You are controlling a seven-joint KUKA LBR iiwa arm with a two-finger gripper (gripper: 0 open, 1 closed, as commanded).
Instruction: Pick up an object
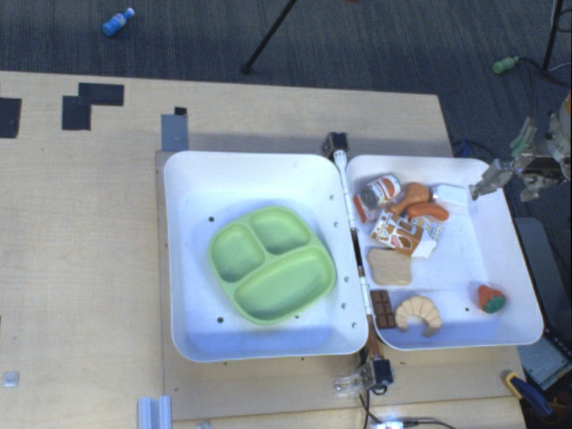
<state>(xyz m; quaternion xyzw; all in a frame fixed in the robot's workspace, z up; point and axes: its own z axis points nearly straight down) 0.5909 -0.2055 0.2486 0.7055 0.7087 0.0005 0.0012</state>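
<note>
Croissant [418, 312] lies lengthwise along right bin's [509, 266] near wall.

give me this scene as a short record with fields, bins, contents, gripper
left bin: holds a green divided plate
right bin: toy food
far end: can, hot dog, small carton
middle: bread slice
near edge: chocolate bar, croissant, strawberry
gripper: at the right bin's far right corner, nothing seen between its fingers
task state: no object picked up yet
</note>
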